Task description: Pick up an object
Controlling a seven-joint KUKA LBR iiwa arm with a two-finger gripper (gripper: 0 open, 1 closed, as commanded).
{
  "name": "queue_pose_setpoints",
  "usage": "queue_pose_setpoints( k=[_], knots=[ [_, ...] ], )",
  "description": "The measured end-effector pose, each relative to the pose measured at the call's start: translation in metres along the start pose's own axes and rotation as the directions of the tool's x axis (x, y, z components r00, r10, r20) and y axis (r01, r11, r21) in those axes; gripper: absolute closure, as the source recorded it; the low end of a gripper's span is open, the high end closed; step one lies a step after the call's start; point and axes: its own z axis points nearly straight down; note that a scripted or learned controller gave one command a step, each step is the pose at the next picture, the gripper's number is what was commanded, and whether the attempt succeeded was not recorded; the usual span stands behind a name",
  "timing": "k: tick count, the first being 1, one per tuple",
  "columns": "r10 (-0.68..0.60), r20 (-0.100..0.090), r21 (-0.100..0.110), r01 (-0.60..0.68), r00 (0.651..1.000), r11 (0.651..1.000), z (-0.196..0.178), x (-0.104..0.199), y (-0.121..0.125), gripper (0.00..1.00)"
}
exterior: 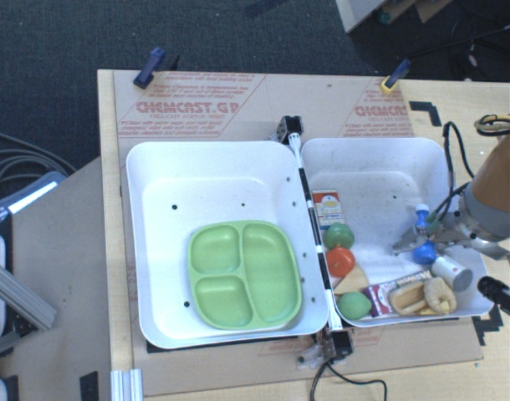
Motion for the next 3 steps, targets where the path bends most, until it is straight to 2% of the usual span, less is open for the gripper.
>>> queue_pose_setpoints(
  k=[1, 2, 3],
  knots=[
    [0.001, 0.006, -0.005, -0.001, 1.000, 1.000, -0.115, 0.036, 0.085, 0.00],
    [0.003, 0.005, 0.000, -0.003, 1.000, 1.000, -0.050, -0.010, 0.055, 0.00],
    [0.001, 0.001, 0.002, -0.001, 1.000, 1.000, 0.001, 0.003, 0.035, 0.00]
  ],
)
